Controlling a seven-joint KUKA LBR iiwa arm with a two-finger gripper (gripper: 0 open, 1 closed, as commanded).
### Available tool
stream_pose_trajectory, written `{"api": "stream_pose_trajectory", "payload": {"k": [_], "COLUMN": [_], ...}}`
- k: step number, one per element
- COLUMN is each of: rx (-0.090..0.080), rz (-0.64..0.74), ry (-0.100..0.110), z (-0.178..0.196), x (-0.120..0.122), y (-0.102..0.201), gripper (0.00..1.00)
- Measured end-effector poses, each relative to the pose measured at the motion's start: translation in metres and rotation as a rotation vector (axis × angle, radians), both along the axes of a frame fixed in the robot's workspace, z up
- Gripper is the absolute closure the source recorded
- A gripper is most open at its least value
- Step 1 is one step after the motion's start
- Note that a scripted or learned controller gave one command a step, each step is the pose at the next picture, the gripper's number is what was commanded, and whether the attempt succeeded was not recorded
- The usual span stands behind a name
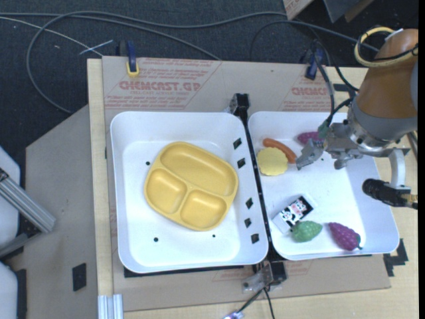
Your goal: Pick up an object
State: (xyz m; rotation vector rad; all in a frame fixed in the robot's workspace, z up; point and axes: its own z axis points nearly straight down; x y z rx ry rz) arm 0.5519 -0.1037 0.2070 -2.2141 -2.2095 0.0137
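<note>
— Left bin (126, 178): one yellow divided tray (191, 185), lying flat. Right bin (378, 205)?

— Arm's over it, gripper (324, 155) hanging at the far side, fingers spread, nothing between them. Yellow round piece (272, 161) sits just left of them, touching an orange sausage shape (280, 149).

— Others?

— Black-and-white card (293, 212) at the near edge, green lump (307, 231) against it, purple grapes (344, 235) beside, small purple bit (308, 137) behind the fingers.
</note>
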Motion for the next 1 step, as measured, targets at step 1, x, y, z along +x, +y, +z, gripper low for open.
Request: {"api": "stream_pose_trajectory", "payload": {"k": [1], "rx": [-0.002], "rz": [0.003], "ry": [-0.014], "z": [0.0071], "x": [0.0029], "y": [0.0001], "gripper": [0.00]}}
